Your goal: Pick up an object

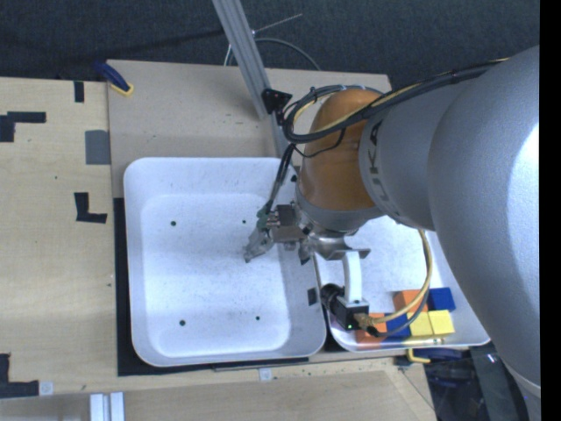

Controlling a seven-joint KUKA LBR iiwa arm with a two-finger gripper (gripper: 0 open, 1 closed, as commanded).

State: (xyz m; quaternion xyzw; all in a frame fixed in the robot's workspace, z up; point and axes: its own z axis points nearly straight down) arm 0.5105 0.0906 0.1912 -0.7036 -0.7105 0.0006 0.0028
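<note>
Several small blocks lie in the near right corner of the right bin: a yellow block, a blue block and an orange block, packed close together. My gripper hangs below the orange wrist band, over the wall shared by the two bins. Its grey left part reaches into the left bin. The arm's bulk hides much of the right bin. Nothing shows in the gripper.
The big grey arm covers the right side of the view. A slanted metal rail runs behind the bins. A yellow cable loops down over the blocks. Dark tape marks dot the wooden bench to the left.
</note>
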